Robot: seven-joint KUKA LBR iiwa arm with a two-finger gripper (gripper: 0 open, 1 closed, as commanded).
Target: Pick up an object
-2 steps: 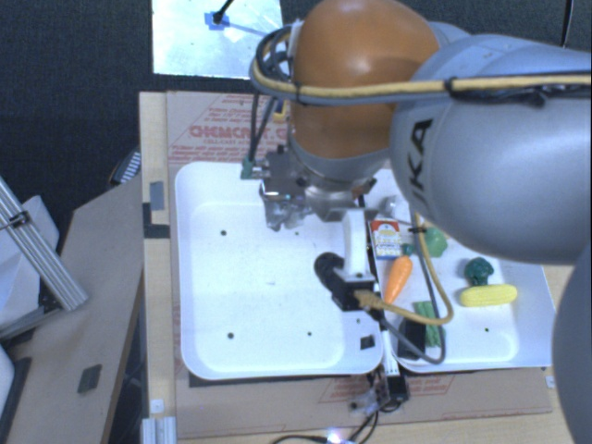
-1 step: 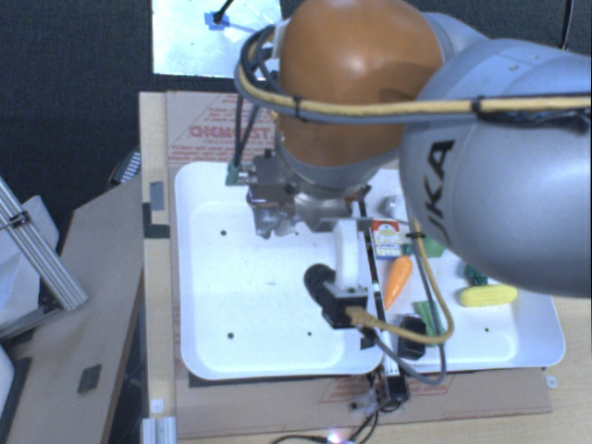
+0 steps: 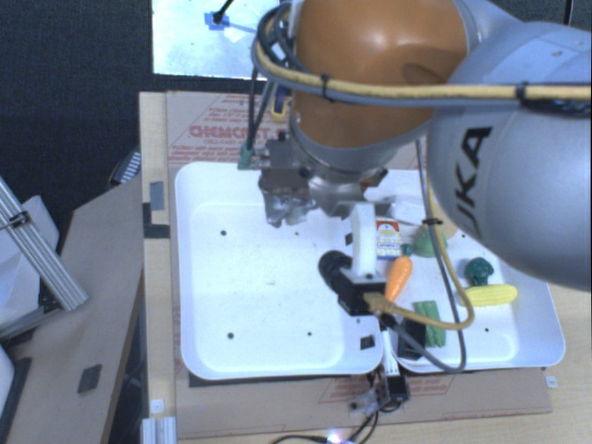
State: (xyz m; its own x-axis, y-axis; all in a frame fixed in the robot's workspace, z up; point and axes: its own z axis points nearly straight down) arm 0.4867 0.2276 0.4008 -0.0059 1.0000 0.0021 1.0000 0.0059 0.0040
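Hovering above the left bin, your gripper carries nothing you can see; the jaws' opening cannot be told. The carrot and corn cob lie unpicked in the right bin.

The grey arm bears black lettering, a glossy rounded orange band crossed by a yellow cable, and a dull metal hand.

2 bins, 1 carrot, 1 corn
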